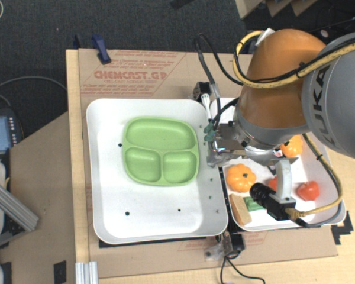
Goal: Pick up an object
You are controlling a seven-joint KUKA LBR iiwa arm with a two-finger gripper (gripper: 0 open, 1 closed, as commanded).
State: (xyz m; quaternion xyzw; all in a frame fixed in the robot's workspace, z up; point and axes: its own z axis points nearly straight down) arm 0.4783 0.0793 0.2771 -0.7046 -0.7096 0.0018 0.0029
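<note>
My gripper (218, 144) hangs below the big grey and orange wrist, over the left edge of the right bin (326, 215), close to the wall between the two bins. A small orange pumpkin (239, 178) lies just below it in the right bin. Also in that bin are a red fruit (308, 190), an orange fruit (291, 147) partly under the arm, and a beige block (239, 211) with a small green piece (254, 205) beside it. The arm hides much of the bin's far half.
The left bin (103, 164) holds a light green divided plate (161, 151) in its upper middle. A cardboard sheet (130, 73) lies under both bins. Cables run along the far edge near the bins' junction.
</note>
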